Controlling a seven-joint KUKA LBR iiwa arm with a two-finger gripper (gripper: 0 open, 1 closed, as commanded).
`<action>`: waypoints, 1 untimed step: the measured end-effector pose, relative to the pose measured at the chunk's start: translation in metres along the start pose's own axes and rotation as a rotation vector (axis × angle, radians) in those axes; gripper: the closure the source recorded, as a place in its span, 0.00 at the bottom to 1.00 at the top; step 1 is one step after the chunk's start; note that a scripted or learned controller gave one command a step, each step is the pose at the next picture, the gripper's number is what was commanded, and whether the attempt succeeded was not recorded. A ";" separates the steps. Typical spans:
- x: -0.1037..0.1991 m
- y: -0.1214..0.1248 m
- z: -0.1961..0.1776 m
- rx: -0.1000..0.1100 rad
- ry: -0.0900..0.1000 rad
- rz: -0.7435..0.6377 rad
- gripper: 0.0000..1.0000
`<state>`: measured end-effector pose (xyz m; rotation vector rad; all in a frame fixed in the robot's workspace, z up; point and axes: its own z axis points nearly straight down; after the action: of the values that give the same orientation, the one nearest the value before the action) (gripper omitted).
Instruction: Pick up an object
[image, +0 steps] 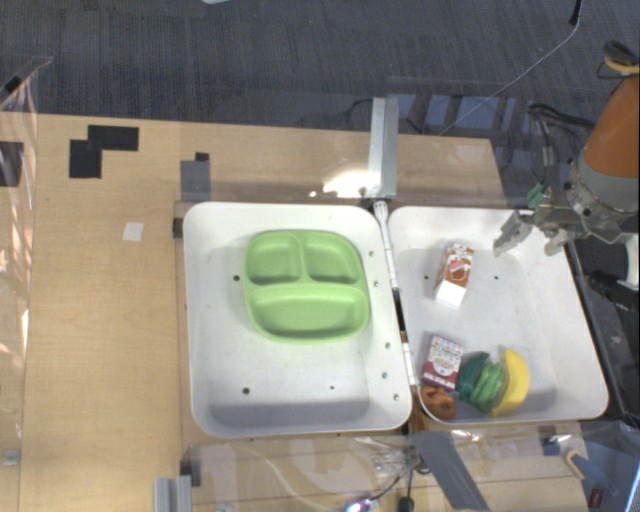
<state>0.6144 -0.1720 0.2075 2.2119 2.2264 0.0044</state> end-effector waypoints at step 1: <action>0.041 0.022 0.102 -0.005 0.000 0.074 0.00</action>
<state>0.6371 -0.1306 0.1054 2.2899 2.1404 0.0098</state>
